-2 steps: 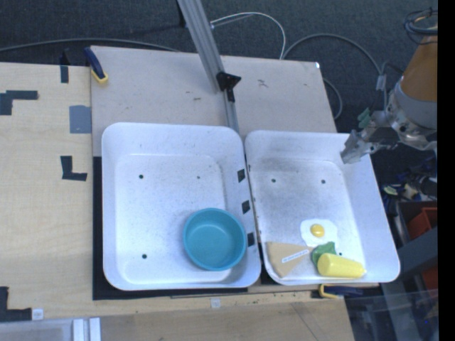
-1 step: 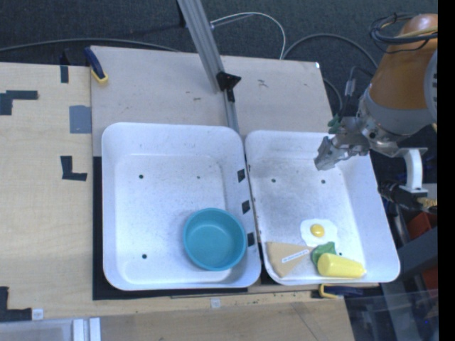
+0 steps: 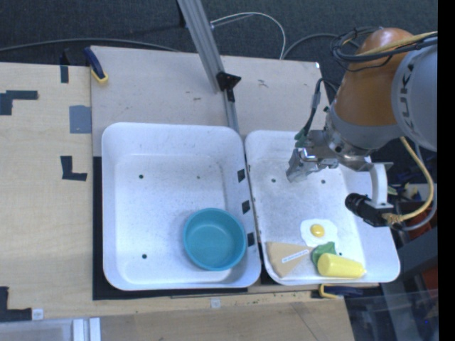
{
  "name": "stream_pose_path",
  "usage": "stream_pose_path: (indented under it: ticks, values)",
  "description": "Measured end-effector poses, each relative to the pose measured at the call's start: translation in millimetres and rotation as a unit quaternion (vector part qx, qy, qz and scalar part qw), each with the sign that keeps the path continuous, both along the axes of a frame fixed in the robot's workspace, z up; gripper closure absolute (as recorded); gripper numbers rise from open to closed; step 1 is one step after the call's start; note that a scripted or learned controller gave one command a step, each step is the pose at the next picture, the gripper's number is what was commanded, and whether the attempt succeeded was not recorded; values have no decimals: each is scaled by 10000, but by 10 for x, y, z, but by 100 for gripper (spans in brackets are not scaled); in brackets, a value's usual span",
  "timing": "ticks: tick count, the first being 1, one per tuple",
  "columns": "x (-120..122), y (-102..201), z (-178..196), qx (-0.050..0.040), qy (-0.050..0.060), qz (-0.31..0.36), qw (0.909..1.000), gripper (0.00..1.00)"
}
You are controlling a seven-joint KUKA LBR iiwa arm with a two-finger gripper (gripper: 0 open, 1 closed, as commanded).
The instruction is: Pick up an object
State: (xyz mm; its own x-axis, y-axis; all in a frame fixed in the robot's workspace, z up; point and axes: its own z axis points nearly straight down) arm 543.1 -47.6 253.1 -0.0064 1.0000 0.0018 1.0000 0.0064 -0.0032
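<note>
The yellow plastic toy corn with a green end [image 3: 338,263] lies at the near edge of the right white bin [image 3: 274,148], touching the pale wedge of toy cheese [image 3: 286,256], just below the flat toy fried egg [image 3: 318,229]. It seems light, stiff and smooth; across its rounded middle is the best hold. The gripper [image 3: 300,166] hangs above bare floor farther back, holding nothing.

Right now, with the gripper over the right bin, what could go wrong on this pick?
1. The gripper hangs over bare floor of the right bin; a straight descent likely grabs nothing.
2. The fried egg, cheese wedge and corn cob crowd one corner, so fingers may hit the wall or nudge neighbours.
3. The egg looks flat, hard to pinch.
</note>
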Motion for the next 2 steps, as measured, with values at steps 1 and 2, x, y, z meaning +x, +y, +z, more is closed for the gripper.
stream_pose_path:
  ticks: [1,2]
  values:
    - [-143,506,-187,-1,8,-4,10000,100]
    - [-209,1112,-299,-3,6,6,10000,100]
